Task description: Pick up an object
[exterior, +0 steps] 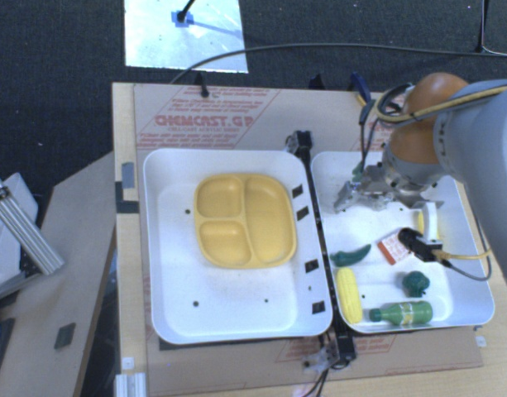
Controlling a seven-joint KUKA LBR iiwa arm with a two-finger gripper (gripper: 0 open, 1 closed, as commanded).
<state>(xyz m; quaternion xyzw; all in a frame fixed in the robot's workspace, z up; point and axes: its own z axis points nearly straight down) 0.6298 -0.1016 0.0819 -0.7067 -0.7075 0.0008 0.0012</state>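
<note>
Left bin: yellow divided plate | right bin: corn, bottle, green pepper, perhaps broccoli | gripper: grip unclear.

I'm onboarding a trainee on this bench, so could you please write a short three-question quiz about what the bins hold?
1. True or false: the yellow divided tray lies in the left bin.
2. Which item lies nearest the right bin's front edge: A) green pepper, B) green bottle, C) broccoli?
3. Fill in: the corn cob lies beside the ____ between the bins.

Key: 1 true; 2 B; 3 divider.
</note>
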